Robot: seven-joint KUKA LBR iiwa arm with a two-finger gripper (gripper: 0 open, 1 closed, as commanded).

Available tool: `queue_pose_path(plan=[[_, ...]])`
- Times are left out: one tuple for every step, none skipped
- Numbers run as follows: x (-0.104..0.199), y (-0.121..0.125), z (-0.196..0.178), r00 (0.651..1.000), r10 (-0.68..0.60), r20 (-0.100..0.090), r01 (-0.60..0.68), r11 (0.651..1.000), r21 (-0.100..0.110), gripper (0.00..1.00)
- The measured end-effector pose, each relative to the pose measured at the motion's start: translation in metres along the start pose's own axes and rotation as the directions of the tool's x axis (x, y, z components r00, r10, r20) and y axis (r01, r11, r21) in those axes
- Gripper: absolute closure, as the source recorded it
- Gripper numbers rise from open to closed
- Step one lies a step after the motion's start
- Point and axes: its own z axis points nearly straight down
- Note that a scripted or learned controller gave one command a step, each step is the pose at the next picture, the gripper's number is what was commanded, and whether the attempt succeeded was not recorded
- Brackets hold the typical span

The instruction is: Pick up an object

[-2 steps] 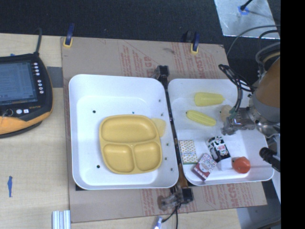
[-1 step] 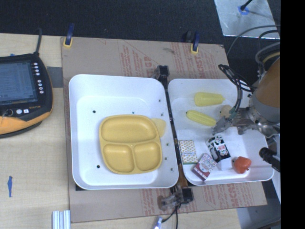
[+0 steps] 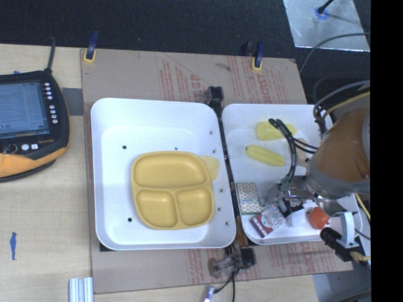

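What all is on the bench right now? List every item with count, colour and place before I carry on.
bins: 2, white, side by side on the cardboard sheet
divided tray: 1, yellow, three compartments, in the left bin
corn cob: 1, yellow, upper part of the right bin
yellow item: 1, yellow, above the corn cob; kind unclear
patterned packet: 1, greenish, lower left of the right bin
red and white packet: 1, near the right bin's front edge
red ball: 1, red-orange, lower right of the right bin
pendant: 1, black and orange with screen, left on the bench
clamps: 2, blue and yellow, at the cardboard's far edge
arm: 1, grey and orange, over the right bin
claw: 1, dark, low in the right bin by the packets
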Motion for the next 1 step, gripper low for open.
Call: queue_pose_path(plan=[[-0.0177, 0.0441, 0.0005, 1.0, 0.004, -0.002, -0.004, 1.0, 0.002, 0.0]])
